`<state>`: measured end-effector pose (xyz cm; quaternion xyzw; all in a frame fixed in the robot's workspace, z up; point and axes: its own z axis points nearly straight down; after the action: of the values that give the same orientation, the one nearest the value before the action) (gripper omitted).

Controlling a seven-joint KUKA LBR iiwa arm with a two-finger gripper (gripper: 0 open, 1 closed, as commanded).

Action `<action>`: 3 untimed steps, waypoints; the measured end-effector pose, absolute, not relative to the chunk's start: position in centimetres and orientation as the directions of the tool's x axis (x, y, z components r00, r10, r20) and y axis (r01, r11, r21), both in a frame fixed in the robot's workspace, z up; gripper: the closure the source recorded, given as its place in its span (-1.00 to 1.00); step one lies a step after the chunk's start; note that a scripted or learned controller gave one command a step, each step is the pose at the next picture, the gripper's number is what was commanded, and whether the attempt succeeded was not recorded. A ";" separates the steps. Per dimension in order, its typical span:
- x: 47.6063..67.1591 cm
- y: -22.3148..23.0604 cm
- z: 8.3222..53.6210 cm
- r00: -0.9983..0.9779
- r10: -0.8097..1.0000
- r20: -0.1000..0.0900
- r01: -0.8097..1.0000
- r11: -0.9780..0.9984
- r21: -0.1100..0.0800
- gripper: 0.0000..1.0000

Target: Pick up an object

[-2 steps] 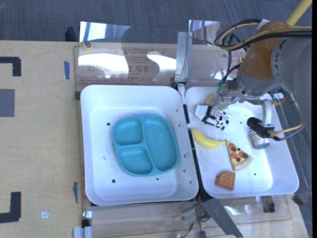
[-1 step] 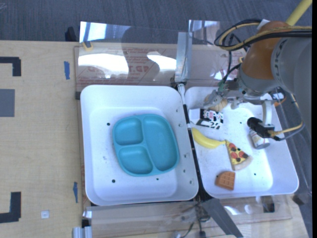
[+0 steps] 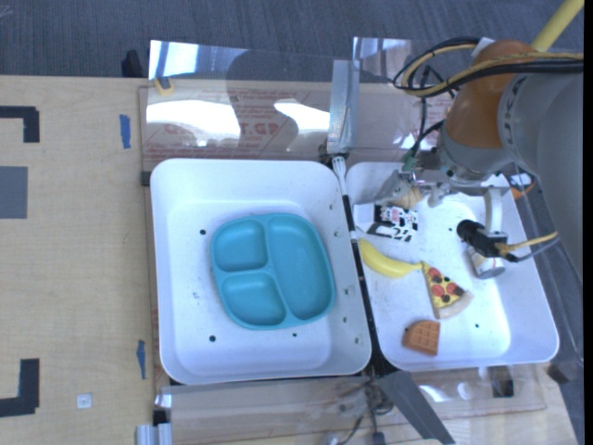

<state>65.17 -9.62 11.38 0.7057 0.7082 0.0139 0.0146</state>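
Frankly, my main worry is the crowding at the back-left corner of the right bin [image 3: 536,339]. The tool [image 3: 414,185] sits low there, close to the bin's back wall and near the wall shared with the left bin [image 3: 176,248]. A straight descent could catch either wall. From this slanted view I cannot tell how far the tool is open, and I see nothing held in it.

The nearest candidate is the black-and-white toy [image 3: 396,222]. It lies on the bin floor just in front of the tool, slightly towards the shared wall. The banana [image 3: 386,260] lies just beside the toy on its near side, so a closing grasp could push one into the other or pinch both. The toy also looks small and flat, and I judge it could slip out of a shallow grip.

The pizza slice [image 3: 443,290] and the waffle piece [image 3: 422,337] lie further forward with more open floor around them, well apart from the tool. The teal plate [image 3: 273,272] lies in the left bin.
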 end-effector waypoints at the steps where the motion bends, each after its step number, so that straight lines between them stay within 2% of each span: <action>1: 65.8 -9.4 10.8 -0.001 1.000 -0.006 0.999 0.002 0.051 -1.00; 2: 62.3 -9.4 8.7 -0.001 1.000 0.000 1.000 0.001 0.002 -1.00; 3: 62.5 -9.5 9.9 -0.001 1.000 -0.003 1.000 0.001 0.008 1.00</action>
<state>62.48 -9.45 9.90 0.7068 0.7074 0.0018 0.0040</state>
